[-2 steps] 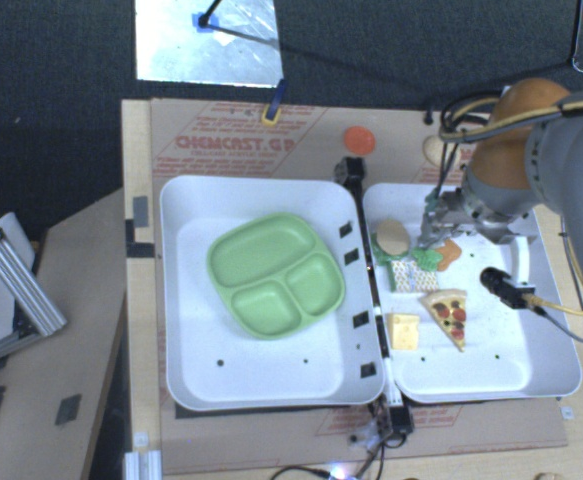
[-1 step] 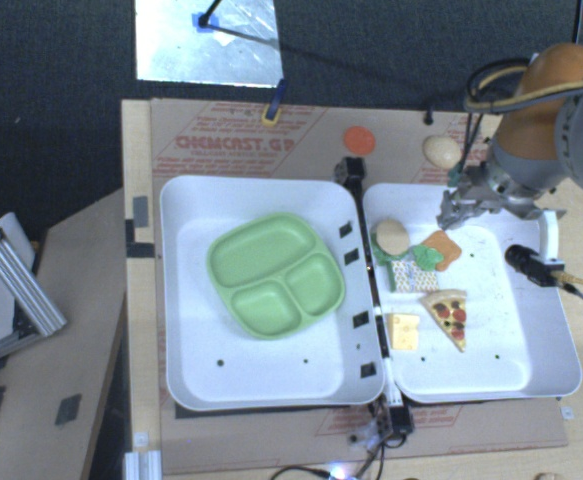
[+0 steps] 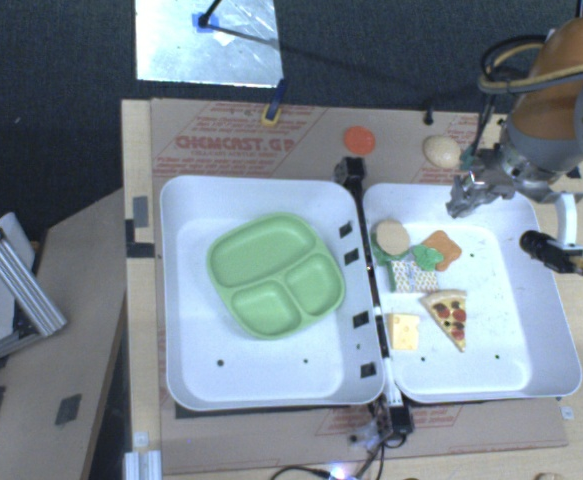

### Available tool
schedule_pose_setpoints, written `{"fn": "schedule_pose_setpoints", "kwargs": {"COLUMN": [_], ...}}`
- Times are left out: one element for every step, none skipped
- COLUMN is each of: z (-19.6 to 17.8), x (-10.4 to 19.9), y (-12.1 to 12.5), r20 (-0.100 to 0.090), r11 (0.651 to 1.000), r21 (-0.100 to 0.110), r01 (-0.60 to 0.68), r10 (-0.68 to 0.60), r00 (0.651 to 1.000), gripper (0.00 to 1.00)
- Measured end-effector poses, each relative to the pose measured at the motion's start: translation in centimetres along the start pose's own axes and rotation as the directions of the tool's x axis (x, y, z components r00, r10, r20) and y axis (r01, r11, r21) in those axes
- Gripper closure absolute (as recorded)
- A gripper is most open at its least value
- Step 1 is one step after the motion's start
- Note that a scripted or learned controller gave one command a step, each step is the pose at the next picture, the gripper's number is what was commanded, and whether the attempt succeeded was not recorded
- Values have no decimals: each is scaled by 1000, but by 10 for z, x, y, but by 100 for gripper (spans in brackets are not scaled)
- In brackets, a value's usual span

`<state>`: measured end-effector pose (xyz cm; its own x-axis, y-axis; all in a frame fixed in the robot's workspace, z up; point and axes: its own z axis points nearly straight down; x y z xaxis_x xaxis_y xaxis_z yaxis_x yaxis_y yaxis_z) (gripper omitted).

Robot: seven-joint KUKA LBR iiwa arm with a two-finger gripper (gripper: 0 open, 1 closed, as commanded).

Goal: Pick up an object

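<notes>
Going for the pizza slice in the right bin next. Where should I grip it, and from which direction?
Probably from straight above, closing across the two long sides near the middle. The pizza slice lies flat on the right bin floor, crust end up-left, tip pointing toward the near edge. The yellow cheese square sits apart on its left, so both sides look open. The tool hangs over the bin's far edge.

Toy foods (image 3: 423, 273) in right bin (image 3: 531, 368)

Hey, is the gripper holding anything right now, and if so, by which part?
Nothing is held. The gripper hangs over the right bin's back edge, with no object between its fingers.
</notes>
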<state>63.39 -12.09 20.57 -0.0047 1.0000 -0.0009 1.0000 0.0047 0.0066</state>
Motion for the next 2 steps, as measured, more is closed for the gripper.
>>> {"fn": "schedule_pose_setpoints", "kwargs": {"z": [-20,-28], "x": [0,43], "y": [1,21], "r20": [0,-2], "r11": [1000,1000], "r21": [2,2], "r01": [0,4], "r10": [0,-4], "r00": [1000,1000], "gripper": [100,100]}}
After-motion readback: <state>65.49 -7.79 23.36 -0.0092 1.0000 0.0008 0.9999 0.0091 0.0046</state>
